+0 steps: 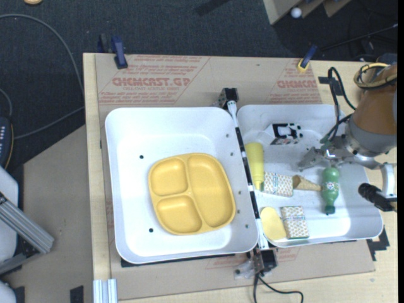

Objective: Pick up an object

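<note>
Red "CHEMCAST GP" lettering marks the counter (151, 79) beyond both bins. The claw (323, 153) hangs over the right bin (353, 227), just beyond a green bottle (330, 189); its grip cannot be told. Patterned packets' (278, 184) print is unreadable.

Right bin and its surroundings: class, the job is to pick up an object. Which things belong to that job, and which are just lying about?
Job:
tool, above the right bin
green bottle
yellow cylinder
patterned packets

Lying about:
yellow divided tray in the left bin
blue clamp
</note>
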`<state>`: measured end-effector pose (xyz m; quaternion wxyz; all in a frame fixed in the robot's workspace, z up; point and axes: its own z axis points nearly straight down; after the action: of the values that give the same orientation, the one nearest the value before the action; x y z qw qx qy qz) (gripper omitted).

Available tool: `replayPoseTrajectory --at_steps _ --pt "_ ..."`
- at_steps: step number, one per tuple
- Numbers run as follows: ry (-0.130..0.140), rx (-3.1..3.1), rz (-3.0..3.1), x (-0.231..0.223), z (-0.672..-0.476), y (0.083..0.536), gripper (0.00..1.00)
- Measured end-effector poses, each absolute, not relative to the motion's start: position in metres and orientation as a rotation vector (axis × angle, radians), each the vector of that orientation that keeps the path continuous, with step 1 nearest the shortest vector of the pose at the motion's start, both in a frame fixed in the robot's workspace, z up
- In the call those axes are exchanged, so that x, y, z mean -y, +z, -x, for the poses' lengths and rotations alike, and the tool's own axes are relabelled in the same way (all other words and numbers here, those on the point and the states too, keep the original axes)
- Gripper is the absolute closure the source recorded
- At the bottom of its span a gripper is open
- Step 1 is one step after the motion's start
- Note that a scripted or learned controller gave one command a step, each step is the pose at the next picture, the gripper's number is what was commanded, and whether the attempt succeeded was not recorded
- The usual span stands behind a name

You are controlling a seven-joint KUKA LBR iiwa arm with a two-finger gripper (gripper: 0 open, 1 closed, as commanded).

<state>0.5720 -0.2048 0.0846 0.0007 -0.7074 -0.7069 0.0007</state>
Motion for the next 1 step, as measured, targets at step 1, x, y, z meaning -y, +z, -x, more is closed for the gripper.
replayPoseTrajectory --at_steps 1 --pt "-0.001 2.218 2.217 0.2151 -0.5238 0.0843 0.0"
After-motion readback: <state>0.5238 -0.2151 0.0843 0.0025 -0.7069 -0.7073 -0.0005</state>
